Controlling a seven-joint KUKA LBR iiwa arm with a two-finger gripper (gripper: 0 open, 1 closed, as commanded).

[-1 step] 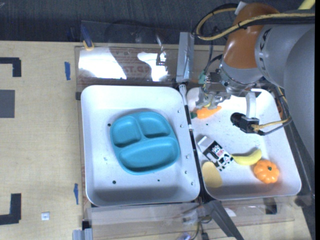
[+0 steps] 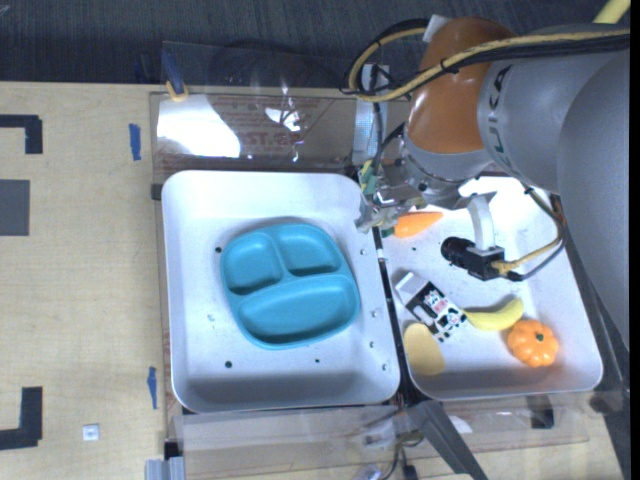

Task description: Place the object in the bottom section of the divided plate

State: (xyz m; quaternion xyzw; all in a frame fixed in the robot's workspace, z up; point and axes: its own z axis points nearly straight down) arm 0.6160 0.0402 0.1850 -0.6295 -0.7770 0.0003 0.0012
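The small orange carrot-shaped toy (image 2: pixel 418 224) lies lengthwise just right of the hand (image 2: pixel 377 208), whose finger state I cannot tell, with the blue divided plastic plate (image 2: pixel 289 282) down-left.

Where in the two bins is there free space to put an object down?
The blue divided plate has all three sections bare, and the left bin has white floor around it. The right bin is crowded: carrot, banana, small pumpkin, with the hand at its top-left corner.
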